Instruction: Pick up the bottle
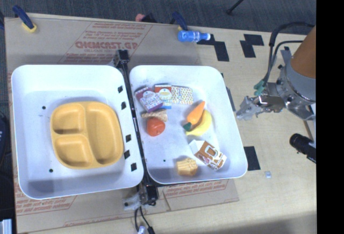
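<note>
Open bench (279, 174) was left at the right bin's (228, 93) three o'clock; its twelve o'clock rim was crowded by packets (164, 96).

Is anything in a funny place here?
Yes. The blue bottle lies on its side on the bench behind the right bin, outside both bins, while the other items sit inside that bin. The gripper is off to the right, beside the bin.
</note>
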